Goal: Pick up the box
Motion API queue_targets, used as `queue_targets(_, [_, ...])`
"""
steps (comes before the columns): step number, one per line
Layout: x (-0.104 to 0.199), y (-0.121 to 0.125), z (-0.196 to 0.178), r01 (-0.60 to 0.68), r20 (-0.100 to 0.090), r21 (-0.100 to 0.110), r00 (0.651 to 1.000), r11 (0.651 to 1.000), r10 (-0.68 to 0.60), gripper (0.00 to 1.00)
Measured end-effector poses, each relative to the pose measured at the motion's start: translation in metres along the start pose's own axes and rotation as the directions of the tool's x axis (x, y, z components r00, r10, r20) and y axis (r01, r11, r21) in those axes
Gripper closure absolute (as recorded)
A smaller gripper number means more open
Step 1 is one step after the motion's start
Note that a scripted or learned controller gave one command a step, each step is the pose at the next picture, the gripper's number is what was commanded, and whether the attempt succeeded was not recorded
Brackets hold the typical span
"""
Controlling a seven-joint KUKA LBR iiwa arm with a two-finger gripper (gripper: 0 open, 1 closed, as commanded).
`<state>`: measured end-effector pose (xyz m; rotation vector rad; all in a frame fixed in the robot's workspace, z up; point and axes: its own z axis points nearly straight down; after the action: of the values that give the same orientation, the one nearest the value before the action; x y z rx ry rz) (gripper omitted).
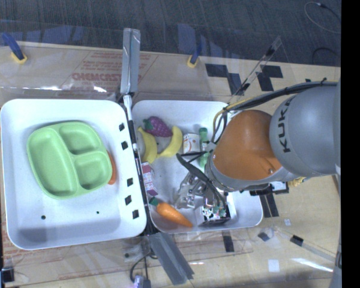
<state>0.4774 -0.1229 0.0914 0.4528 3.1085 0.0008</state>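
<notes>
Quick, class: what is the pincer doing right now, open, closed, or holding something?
Pincer: low in the right bin near the carrot; whether it is open, closed or holding anything cannot be told.

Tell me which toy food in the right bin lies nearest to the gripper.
The carrot, orange, at the bin's near edge just left of the gripper. The banana and the purple grapes lie further up.

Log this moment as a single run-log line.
arm: over right bin | hand: low near carrot, grip unclear | box: not identified | left bin: green divided plate
</notes>
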Motion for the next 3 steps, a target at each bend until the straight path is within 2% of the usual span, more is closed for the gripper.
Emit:
queue_targets(1, [-0.01, -0.037, -0.001, -0.566, 0.0, 0.001, 0.824, 0.824, 0.566, 1.0])
queue_targets(2, [-0.025, -0.083, -0.001, -0.414, 0.002, -0.001, 0.91, 0.91, 0.414, 1.0])
queue_targets(3, [-0.006, -0.022, 0.0, -0.49, -0.003, 0.002, 0.872, 0.872, 0.49, 1.0])
